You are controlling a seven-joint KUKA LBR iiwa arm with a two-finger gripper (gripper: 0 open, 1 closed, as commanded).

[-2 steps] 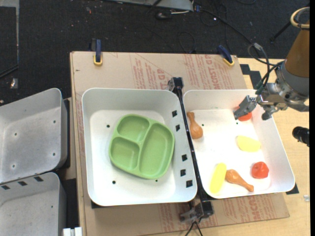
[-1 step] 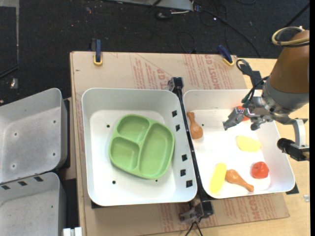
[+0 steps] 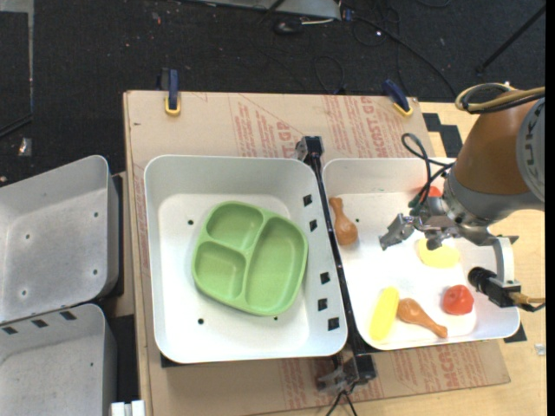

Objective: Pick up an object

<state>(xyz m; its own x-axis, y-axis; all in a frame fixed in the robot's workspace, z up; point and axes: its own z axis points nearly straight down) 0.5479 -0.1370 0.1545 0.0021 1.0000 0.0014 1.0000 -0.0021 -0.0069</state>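
Pincer (image 3: 422,226) hangs over the right bin (image 3: 373,173), roughly mid-bin and toward its far half, at the end of the arm (image 3: 496,150), which comes in from the right. Can't tell whether it's open or closed (angle is too steep, parts overlap), and nothing visible is gripped in it.

Objects for picking all lie in the right bin. A flat pale-yellow lump (image 3: 439,256) sits just beside and partly under the pincer, on the near side; contact btwn them can't be judged. A red toy tomato (image 3: 458,300) lies nearer the front-right corner. An orange toy drumstick (image 3: 422,317) lies along the front, thin end pointing right, w/ a yellow banana-like piece (image 3: 384,313) just to its left, about touching its fat end. A brown toy drumstick (image 3: 344,224) rests against the bin's left wall, well apart from the rest.

Left bin (image 3: 169,185) holds a green three-section plate (image 3: 251,257), lying flat, approx. centred.

Both bins sit side by side on the desk (image 3: 260,120), a brown board w/ two clamps (image 3: 173,94) on its far edge.
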